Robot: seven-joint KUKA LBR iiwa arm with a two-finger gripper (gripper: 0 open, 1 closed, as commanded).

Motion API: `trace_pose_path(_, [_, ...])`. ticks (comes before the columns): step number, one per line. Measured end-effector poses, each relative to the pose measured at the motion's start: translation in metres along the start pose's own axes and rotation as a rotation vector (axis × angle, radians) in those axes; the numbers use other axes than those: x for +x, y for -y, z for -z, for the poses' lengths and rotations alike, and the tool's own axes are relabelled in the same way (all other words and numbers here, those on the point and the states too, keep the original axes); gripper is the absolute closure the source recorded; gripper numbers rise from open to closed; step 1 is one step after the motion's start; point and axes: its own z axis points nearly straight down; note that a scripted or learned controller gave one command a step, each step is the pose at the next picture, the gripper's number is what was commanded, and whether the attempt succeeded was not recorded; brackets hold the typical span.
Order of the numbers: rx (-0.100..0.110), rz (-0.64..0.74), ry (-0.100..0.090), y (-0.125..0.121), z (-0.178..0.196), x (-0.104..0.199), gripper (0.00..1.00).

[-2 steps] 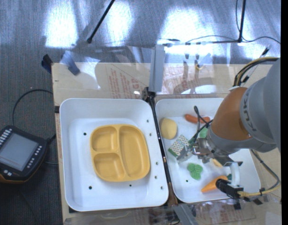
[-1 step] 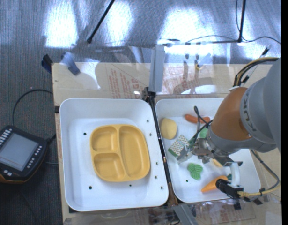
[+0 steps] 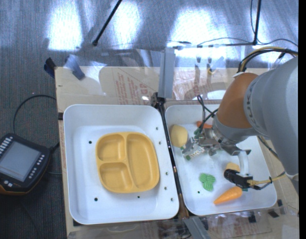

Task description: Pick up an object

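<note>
Reaching in over the right bin (image 3: 269,193), with the end effector (image 3: 195,148) low over that bin's upper left part, just right of the potato (image 3: 178,135); cannot tell how far apart its tips stand, nor whether anything sits between them. Below it in the same bin, a green leaf (image 3: 208,181), and further right a carrot (image 3: 228,195) near the front wall, apart from the end effector. In the left bin (image 3: 78,128), well apart from all this, a yellow divided plate (image 3: 127,162) lying flat.
</note>
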Motion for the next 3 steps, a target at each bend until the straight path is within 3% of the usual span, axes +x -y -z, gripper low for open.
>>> trace_pose_path(1, [0.005,0.004,-0.001,0.001,0.009,0.0,1.0])
trace_pose_path(2, [0.006,0.005,0.0,0.001,0.008,0.001,0.0])
trace_pose_path(3, [-0.001,-0.024,0.001,-0.067,0.006,0.004,0.0])
